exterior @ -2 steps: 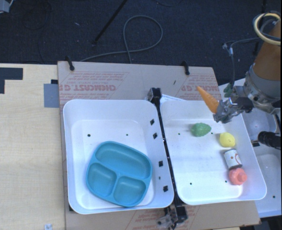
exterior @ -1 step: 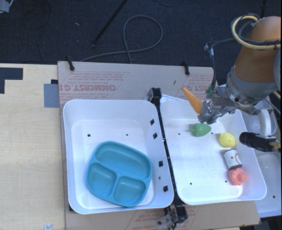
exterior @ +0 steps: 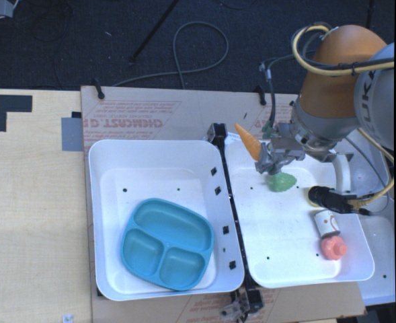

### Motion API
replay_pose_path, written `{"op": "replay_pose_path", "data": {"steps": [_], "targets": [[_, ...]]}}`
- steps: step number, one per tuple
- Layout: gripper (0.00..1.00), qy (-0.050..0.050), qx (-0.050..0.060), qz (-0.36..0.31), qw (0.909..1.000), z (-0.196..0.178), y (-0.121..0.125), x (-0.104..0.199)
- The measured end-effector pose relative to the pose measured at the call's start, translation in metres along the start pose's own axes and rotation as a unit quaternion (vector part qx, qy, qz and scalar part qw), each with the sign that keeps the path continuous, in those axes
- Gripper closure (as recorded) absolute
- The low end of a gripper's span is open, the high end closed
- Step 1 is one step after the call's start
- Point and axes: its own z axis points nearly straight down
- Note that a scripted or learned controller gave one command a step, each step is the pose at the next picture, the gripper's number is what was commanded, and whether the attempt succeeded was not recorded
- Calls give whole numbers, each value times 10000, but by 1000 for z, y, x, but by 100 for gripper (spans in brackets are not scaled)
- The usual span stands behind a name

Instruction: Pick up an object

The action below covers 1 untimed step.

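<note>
You see the gripper (exterior: 273,163) over the right bin (exterior: 298,274), near its top edge, a bit right of the middle of the frame. Just under it lies a green lump (exterior: 282,182). You cannot tell if they touch, or if the gripper is squeezed tight or spread wide. An orange carrot (exterior: 247,141) lies just up and left of the gripper. A white and orange toy (exterior: 330,237) lies at the bin's lower right. The left bin (exterior: 110,160) holds a blue plate (exterior: 167,243) with three parts.

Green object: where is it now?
Camera view: the green object lies in the right bin, toward its far side, right beside the gripper, with the orange wedge up-left of it.
</note>
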Motion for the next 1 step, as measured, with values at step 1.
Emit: {"op": "replay_pose_path", "data": {"steps": [1], "targets": [[100, -1, 4, -1, 10000, 18, 5, 44]]}}
